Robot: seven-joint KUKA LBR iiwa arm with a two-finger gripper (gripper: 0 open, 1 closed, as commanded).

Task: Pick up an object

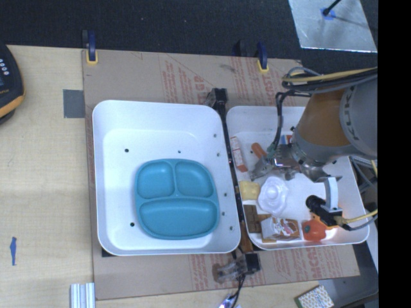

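In the right bin (359,236), near its middle, the gripper (277,167) hangs low over a heap of small things, and the grey arm (334,124) with its orange band covers the bin's far right part. Whether anything sits in the gripper I cannot tell. A white crumpled object (273,196) lies just beside the gripper, toward the near edge. An orange object (314,229) rests by the near right corner. In the left bin (106,172) a blue divided plate (176,198) lies close to its near edge.
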